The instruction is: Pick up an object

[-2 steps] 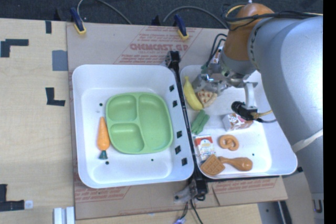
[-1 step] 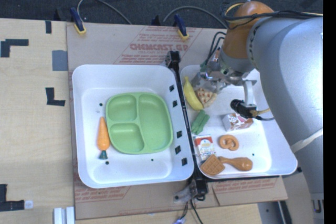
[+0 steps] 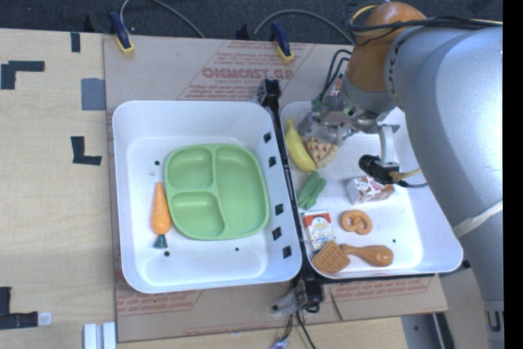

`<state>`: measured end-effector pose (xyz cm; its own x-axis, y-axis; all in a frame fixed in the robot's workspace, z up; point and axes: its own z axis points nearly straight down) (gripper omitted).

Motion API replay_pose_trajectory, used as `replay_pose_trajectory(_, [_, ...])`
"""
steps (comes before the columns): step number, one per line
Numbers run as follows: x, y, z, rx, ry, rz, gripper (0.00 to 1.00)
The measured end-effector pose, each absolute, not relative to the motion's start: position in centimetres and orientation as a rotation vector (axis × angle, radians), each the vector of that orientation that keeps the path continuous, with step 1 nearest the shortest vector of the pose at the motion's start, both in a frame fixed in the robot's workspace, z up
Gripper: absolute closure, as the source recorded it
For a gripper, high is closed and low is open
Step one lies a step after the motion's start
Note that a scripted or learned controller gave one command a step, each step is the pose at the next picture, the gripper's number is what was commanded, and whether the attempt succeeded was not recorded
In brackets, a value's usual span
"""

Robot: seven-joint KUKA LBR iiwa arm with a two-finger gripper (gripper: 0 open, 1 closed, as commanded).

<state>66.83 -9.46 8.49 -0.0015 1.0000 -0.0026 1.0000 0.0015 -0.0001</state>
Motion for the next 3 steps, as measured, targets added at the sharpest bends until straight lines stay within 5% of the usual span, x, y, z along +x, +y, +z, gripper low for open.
replay_pose_trajectory(3, [66.84, -9.86, 8.5, 2.219, 2.222, -0.003, 0.0])
